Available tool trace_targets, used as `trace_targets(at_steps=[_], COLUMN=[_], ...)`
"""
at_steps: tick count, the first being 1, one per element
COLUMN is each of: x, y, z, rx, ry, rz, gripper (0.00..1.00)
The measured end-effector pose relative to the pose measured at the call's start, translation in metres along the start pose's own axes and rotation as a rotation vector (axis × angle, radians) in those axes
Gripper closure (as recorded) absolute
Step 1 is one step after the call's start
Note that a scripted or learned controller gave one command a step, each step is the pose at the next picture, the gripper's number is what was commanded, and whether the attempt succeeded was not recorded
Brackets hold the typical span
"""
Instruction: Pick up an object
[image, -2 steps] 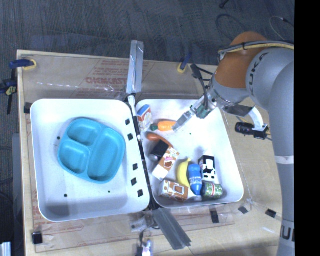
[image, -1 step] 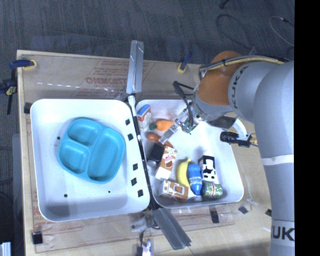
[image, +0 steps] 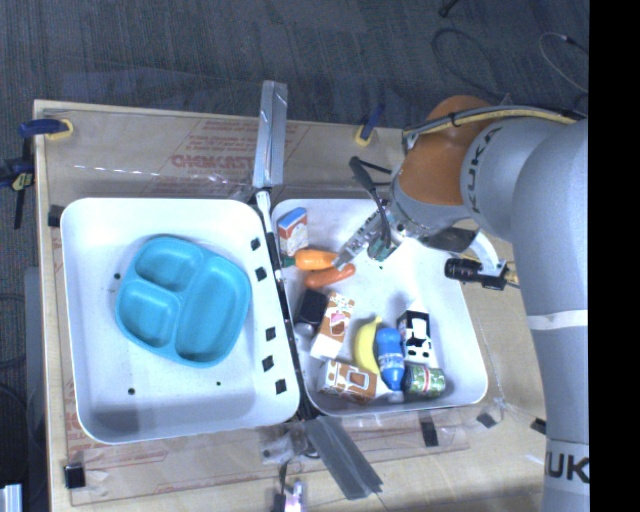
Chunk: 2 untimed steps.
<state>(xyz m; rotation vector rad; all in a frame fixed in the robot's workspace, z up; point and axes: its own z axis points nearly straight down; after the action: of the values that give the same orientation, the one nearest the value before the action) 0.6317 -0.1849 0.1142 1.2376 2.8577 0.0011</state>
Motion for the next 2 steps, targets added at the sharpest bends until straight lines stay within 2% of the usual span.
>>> trace_targets(at_steps=[1, 2], x=[0.000, -0.002], y=[0.000, 0.023], z=[0.000, 0.015], rx=[0.000, 0.006], ry=[0.000, 0.013], rz=[0.000, 0.161], gripper=[0.00, 0.00])
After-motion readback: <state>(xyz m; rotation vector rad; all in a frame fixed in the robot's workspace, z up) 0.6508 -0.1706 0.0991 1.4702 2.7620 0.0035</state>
